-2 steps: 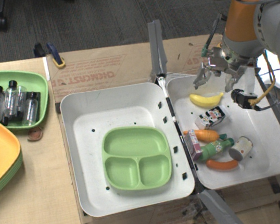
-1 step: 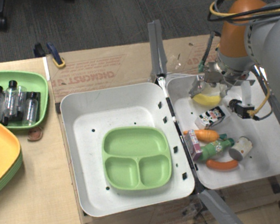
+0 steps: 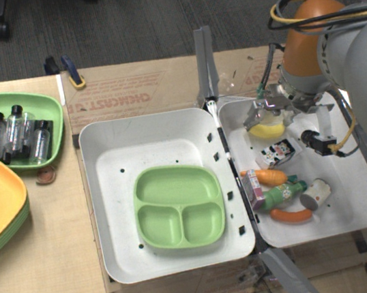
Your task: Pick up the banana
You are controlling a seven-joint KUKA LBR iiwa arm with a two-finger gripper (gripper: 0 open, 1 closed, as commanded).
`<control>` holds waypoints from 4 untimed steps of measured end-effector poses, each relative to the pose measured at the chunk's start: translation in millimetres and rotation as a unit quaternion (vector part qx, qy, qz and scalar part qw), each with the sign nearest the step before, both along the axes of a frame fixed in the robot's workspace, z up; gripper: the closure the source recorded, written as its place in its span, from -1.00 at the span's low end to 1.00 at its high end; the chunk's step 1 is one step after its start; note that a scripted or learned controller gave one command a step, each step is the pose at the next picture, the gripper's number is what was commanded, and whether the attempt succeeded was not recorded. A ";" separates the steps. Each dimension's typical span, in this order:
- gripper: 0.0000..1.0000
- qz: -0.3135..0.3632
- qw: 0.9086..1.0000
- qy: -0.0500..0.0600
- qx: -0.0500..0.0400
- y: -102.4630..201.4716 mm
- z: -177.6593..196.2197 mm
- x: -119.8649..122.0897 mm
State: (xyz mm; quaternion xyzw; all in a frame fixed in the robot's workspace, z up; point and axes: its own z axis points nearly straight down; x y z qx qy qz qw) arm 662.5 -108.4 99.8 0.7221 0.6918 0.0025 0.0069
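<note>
Two white bins sit side by side on the bench, the left bin (image 3: 107,189) bearing a green divided plate (image 3: 179,206) and the right bin (image 3: 359,211) bearing the clutter that matters. Over the right bin's far end hangs the arm (image 3: 332,36), its gripper (image 3: 275,108) down at the yellow banana (image 3: 267,129), which lies near the bin's upper left corner, close to the wall between the bins. Whether the fingers are spread or closed I cannot tell, as the wrist hides them from above, and nothing shows the banana held between them.

Several risks follow, in my judgement. The banana's curved, smooth skin could slip out as the fingers close, or roll toward the wall, where a second try has little room. A closure off-centre would pinch one end and let the fruit swing and drop on the lift. Just beside it lies a small printed card (image 3: 278,152), which a low approach might catch or drag. Further down, the carrot (image 3: 271,177), green bottle (image 3: 281,194) and sausage (image 3: 292,215) lie well apart from the grasp.
</note>
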 end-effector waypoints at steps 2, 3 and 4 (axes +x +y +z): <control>-1.00 0.296 0.955 0.007 0.001 -2.6 -6.7 -3.4; 1.00 0.293 0.956 0.005 0.000 -4.3 2.6 -3.0; 1.00 0.181 0.984 0.006 0.001 37.4 92.0 -3.2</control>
